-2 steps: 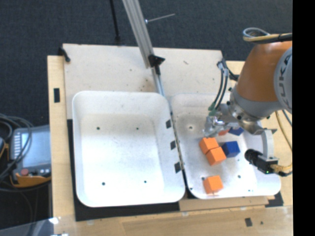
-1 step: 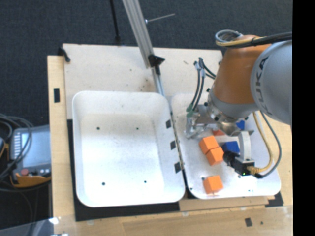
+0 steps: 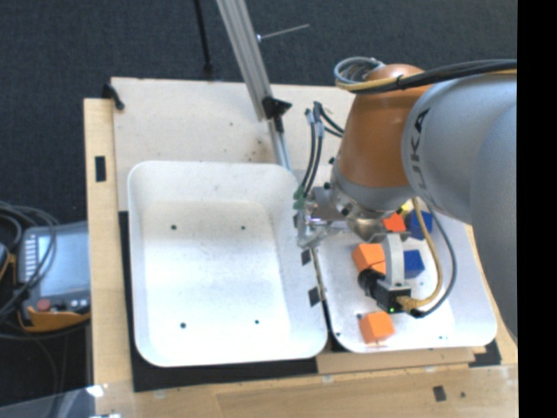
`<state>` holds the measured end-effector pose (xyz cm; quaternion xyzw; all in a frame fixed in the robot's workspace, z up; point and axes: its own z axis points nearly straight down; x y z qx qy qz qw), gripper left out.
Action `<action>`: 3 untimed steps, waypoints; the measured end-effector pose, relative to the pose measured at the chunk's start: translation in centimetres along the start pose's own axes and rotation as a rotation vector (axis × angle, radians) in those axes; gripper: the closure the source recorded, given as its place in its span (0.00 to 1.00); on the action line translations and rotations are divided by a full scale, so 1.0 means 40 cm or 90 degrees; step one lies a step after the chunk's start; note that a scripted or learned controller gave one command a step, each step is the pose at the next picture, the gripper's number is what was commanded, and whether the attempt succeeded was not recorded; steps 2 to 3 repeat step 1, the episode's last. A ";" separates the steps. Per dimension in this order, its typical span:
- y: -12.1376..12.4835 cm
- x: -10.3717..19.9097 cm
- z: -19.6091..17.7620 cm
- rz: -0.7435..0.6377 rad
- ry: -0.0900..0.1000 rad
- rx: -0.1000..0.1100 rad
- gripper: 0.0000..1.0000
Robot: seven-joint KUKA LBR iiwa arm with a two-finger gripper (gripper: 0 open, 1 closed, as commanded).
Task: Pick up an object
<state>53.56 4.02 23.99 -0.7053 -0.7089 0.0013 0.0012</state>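
My gripper (image 3: 309,232) hangs over the left edge of the right bin (image 3: 461,325), close to the wall shared by the two bins. An orange block (image 3: 369,255) lies in that bin just right of the gripper, apart from it. Another orange block (image 3: 377,326) sits near the bin's front edge. A blue block (image 3: 412,262) lies right of the first orange one. Under the wrist an orange piece (image 3: 395,222) and a blue piece (image 3: 422,224) peek out. The big grey and orange arm hides the back of the right bin.
The left bin (image 3: 139,233) stands beside the right one, its rim touching it. A slanted metal pole (image 3: 246,50) rises behind the bins, ending at a black clamp (image 3: 275,107). A screen and cables (image 3: 48,268) lie off the bench's left side.
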 end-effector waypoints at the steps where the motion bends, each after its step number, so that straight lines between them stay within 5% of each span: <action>1: 0.029 0.143 -0.018 -0.002 0.001 -0.003 1.00; 3: 0.029 0.143 -0.018 -0.002 0.001 -0.003 1.00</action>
